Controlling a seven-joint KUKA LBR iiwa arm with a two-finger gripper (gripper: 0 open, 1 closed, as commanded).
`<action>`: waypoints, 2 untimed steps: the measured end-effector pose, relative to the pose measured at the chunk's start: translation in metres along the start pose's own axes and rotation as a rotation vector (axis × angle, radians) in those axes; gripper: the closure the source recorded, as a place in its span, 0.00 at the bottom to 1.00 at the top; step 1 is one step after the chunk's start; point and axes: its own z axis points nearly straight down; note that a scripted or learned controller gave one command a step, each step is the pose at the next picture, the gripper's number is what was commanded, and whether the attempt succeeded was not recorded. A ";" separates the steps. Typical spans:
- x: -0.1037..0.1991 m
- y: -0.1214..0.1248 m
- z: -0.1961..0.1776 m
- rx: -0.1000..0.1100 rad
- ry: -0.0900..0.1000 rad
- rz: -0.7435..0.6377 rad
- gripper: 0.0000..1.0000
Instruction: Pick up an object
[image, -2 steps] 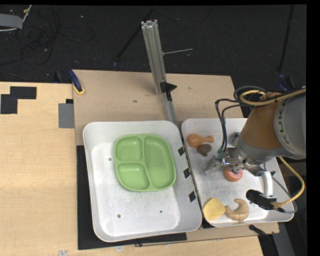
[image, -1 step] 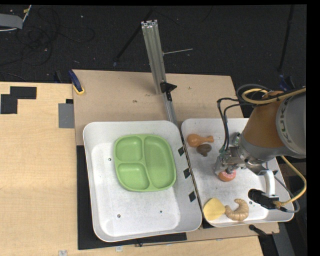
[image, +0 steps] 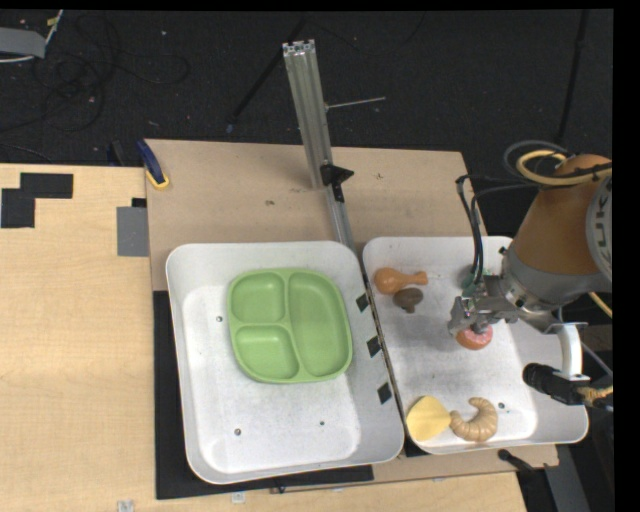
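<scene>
Right bin: pincer over red object.

The arm reached in from the right — wrist bent downward, gripper low, its fingertips pointing down.

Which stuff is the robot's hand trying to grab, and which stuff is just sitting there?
For the job:
hand
red round thing right under it

Just lying about:
green divided plate
croissant
yellow piece
orange drumstick
brown lump
</scene>
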 end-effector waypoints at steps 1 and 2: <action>-0.001 0.001 -0.053 -0.001 0.000 -0.005 1.00; -0.001 0.001 -0.031 0.007 0.001 -0.004 1.00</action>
